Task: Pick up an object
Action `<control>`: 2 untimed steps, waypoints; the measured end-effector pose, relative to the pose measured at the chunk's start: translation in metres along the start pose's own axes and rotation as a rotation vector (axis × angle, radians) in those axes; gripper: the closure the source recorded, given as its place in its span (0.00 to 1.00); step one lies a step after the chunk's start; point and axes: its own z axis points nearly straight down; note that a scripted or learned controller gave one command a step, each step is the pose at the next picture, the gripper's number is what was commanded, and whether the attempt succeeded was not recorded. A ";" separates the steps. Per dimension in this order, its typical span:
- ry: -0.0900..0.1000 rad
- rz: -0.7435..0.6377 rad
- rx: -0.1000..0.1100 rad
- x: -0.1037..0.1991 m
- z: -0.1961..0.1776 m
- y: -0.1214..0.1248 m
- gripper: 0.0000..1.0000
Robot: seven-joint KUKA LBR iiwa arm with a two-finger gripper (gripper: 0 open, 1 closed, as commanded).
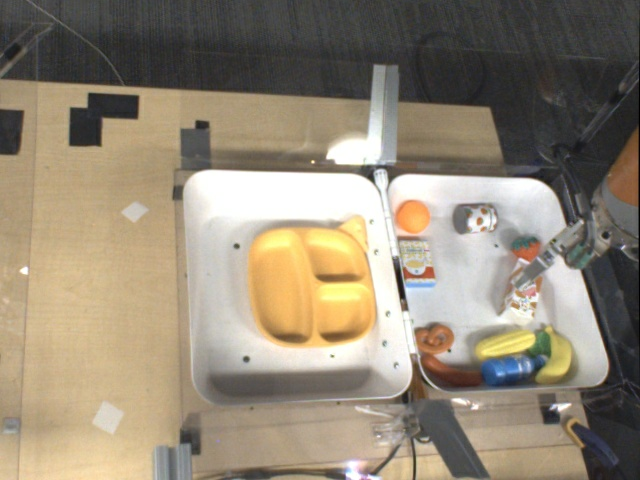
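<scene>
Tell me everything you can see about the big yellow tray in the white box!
The yellow tray lies flat in the left white bin, a bit right of its middle. It looks like smooth, slightly shiny plastic with rounded corners. It has three hollow compartments: one long one on the left side and two smaller ones stacked on the right. All three look bare inside. It rests on the bin's floor, and its upper right corner comes close to the wall between the two bins. Nothing else lies against it.

1. A yellow plastic divided tray (308,285) lies in the left white bin (200,268).
2. In the right white bin (470,298), an orange ball (412,215) sits left of a small silver can (476,219).
</scene>
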 end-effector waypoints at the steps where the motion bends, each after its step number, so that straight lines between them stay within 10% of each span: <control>1: -0.002 0.008 -0.002 -0.005 -0.025 0.008 0.00; 2: -0.034 0.015 -0.021 0.018 0.059 -0.027 0.00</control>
